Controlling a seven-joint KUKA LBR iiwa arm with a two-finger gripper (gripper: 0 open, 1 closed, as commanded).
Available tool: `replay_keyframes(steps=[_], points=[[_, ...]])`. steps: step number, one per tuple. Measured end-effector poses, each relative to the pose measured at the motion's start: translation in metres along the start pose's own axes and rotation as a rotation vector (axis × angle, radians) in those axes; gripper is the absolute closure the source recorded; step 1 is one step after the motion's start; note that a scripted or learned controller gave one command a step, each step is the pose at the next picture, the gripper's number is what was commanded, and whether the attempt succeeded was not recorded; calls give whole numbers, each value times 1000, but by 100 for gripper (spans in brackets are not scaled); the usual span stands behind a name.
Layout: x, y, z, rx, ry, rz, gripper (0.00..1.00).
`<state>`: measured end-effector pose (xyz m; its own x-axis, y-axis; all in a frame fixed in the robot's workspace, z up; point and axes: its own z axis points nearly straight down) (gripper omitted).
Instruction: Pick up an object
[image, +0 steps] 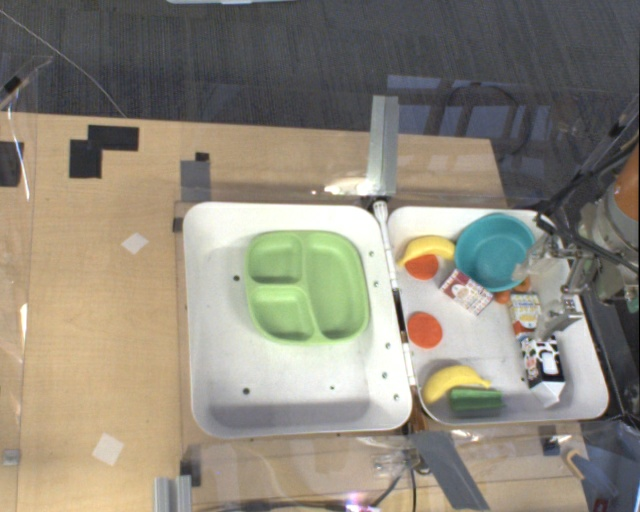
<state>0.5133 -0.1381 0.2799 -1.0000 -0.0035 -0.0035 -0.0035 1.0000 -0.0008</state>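
The right bin (590, 400) holds several small objects. A teal bowl (492, 250) sits at its back, with a yellow piece (428, 246) and a red-orange piece (423, 267) to its left. A small patterned box (467, 292) and an orange disc (425, 330) lie mid-bin. At the front are a yellow banana (455, 378) and a green object (474, 400). Along the right side lie an orange-and-white packet (524, 312) and a black-and-white carton (543, 365). My gripper (555, 305) hangs over the bin's right side, just right of the bowl and above the packet.
The left bin (215, 390) holds a green divided plate (305, 285). A metal post (384, 145) stands behind the seam between the bins. The arm (610, 225) and its cables come in over the right bin's far right corner.
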Motion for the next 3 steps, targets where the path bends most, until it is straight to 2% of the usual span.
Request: replay_keyframes(steps=[1, 2, 3], points=[[-21, -1, 151, -3, 11, 100, 0], [-116, -3, 182, -2, -13, 303, 0], [-112, -9, 183, -6, -29, 418, 0]])
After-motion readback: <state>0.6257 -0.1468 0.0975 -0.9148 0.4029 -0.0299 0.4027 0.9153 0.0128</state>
